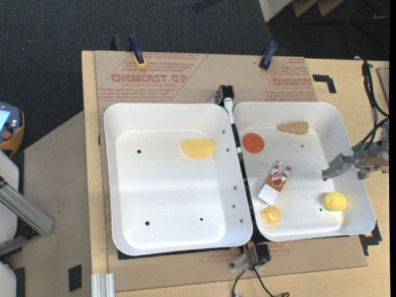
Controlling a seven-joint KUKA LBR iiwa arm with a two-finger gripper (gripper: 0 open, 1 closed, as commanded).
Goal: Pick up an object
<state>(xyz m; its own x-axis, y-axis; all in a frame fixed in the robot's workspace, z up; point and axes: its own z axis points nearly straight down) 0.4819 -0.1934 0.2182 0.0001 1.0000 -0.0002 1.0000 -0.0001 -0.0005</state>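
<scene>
Hand (330, 169) just above yellow ball (335, 201), apart.

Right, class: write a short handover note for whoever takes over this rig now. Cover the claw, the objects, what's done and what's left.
Claw: at the right bin's right edge, holding nothing.
Right bin: yellow ball nearest the claw, red-and-white packet, small orange piece, red disc, tan cone.
Left bin: yellow oval.
Done: nothing picked.
Left: grasp and lift one object.
</scene>
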